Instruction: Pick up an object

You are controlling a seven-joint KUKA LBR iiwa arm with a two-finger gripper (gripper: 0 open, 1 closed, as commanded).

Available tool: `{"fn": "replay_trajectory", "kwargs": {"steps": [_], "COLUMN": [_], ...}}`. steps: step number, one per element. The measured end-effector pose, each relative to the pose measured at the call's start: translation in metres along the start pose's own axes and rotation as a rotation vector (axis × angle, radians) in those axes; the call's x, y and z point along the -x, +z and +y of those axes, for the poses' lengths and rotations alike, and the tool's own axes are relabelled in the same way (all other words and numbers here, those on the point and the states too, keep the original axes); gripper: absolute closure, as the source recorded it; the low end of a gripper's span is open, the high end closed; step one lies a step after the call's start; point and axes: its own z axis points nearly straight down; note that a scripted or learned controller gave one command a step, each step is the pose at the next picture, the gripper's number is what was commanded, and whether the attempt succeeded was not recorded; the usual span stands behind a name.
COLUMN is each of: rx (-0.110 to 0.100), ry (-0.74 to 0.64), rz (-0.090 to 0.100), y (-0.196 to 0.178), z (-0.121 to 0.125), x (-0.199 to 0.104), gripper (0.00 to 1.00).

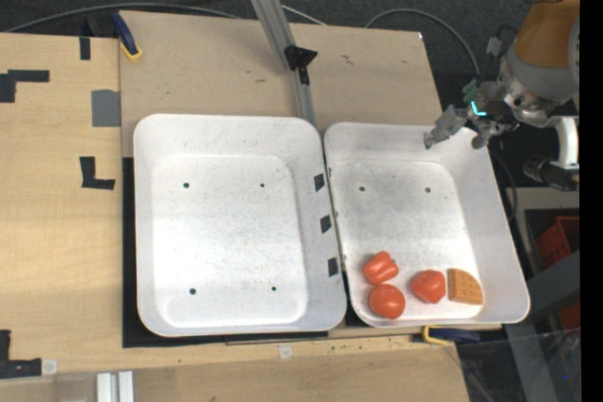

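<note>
three glossy red rounds (381, 267), one ridged waffle square (464, 286).

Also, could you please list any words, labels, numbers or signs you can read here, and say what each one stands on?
There is no readable text.
The two white bins, the red items and the waffle-like piece show no lettering.
The black tape marks on the bench are shapes, not letters.

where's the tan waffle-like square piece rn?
The tan waffle-like square piece lies in the right white bin, at its near right corner, just right of a round red toy.
</note>
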Motion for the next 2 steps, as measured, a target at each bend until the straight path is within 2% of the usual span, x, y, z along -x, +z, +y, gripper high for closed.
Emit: {"fn": "replay_trajectory", "kwargs": {"steps": [1, 2], "rx": [0.004, -0.002], "ry": [-0.001, -0.001], "rz": [-0.003, -0.001], "y": [-0.003, 0.06], "z": [0.001, 0.003], "x": [0.0, -0.006], "gripper": [0.0, 0.0]}}
